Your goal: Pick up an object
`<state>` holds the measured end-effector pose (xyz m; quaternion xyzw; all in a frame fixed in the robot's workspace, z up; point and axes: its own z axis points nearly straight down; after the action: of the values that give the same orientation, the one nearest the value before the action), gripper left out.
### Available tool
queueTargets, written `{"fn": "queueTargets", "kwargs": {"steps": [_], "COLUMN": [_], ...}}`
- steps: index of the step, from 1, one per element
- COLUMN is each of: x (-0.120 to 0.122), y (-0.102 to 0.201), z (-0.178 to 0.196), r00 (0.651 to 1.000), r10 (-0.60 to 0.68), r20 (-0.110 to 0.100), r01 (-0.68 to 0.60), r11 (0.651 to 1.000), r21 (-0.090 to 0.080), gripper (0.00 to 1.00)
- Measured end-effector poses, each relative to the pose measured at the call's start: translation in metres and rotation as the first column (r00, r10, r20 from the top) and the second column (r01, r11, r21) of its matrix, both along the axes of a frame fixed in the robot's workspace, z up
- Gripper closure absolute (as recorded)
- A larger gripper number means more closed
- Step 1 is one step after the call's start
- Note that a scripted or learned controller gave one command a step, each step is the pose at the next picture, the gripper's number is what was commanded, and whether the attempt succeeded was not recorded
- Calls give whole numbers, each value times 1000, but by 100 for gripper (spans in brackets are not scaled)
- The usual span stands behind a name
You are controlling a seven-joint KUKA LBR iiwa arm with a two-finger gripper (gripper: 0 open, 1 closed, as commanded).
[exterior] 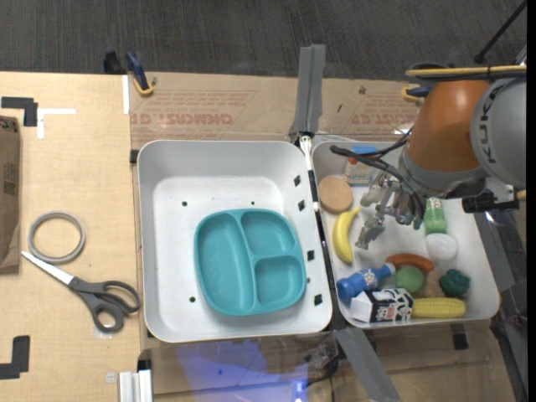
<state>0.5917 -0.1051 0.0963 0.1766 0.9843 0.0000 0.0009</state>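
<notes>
My gripper (375,221) hangs over the middle of the right bin (484,262), just right of a yellow banana (342,235) and below a round tan bun (336,195). Nothing shows in its grasp. Around it lie a green bottle (435,217), a white egg (441,246), a green ball (409,279), an orange-red piece (412,262) and a dark green item (455,282). Along the front wall are a blue bottle (365,280), a black-and-white carton (382,306) and a corn cob (436,308).
The left bin (167,182) holds a teal divided plate (251,260). On the bench to the left lie scissors (92,293) and a tape roll (56,235). The arm's orange band (448,124) overhangs the right bin's back corner.
</notes>
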Motion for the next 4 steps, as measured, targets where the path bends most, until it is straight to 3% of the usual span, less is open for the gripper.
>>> {"fn": "queueTargets", "kwargs": {"steps": [1, 2, 3, 4], "x": [13, -33, -24, -59], "y": [-56, -3, -55, -71], "z": [-3, -4, 35, -4], "r00": [991, 998, 1000, 973], "r10": [135, -71, -31, -232], "r20": [3, -1, 2, -1], "r01": [-135, 71, 31, 232], "r11": [991, 998, 1000, 973], "r21": [-2, 0, -1, 0], "gripper": [0, 0, 0, 0]}}
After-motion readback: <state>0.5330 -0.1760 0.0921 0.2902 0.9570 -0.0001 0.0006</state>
